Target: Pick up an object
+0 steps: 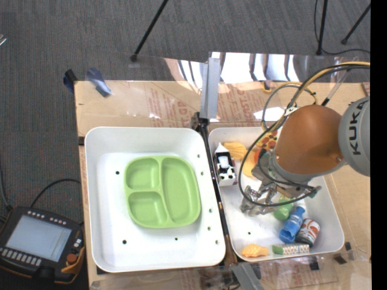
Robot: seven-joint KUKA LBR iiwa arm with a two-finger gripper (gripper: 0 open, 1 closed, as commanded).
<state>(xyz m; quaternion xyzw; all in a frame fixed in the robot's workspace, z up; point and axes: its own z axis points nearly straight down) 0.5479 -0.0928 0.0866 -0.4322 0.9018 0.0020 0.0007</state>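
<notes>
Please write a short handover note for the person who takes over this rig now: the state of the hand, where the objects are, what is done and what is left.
Hand: low inside the right bin, near its middle; I cannot tell its state, and nothing is seen in it.
Objects: blue bottle, red and white can and green piece lie beside the hand; orange piece at the near wall; black and white carton at the bin's left wall.
Left bin: holds a green divided plate.
Done: the reach into the bin.
Left: grasp one object and lift it.

Bright, even overhead light, glare on the clear sheet (266, 68) behind; slightly soft focus.
</notes>
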